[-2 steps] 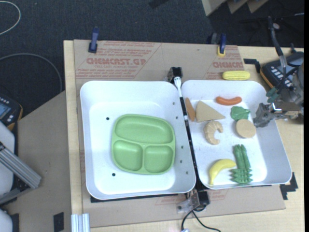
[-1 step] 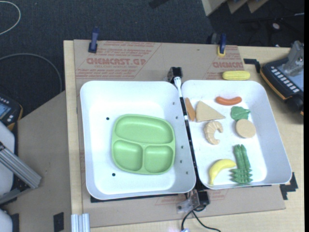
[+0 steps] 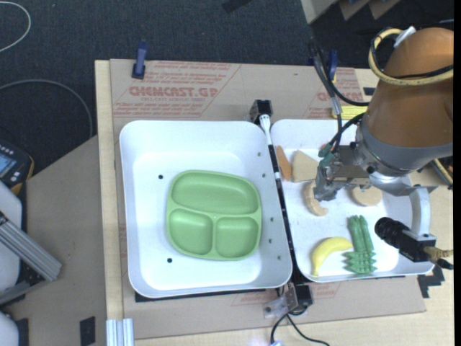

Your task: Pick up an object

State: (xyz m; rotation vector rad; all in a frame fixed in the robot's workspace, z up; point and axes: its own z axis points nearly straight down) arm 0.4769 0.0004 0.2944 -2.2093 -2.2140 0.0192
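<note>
Hovering low over the right-hand shallow white bin (image 3: 302, 132), the grey two-finger gripper (image 3: 325, 186) is seen poised directly above a curved beige plastic piece (image 3: 315, 204); whether anything is pinched cannot be told, and the jaw spacing is hidden by the wrist. A tan wedge-shaped block (image 3: 302, 166) is found just beside the gripper, towards the left-hand bin (image 3: 137, 193). A yellow toy banana (image 3: 328, 253) and a green ridged toy vegetable (image 3: 361, 245) are spotted nearer the camera than the gripper. A green divided plastic plate (image 3: 214, 214) is resting in the left-hand bin.
</note>
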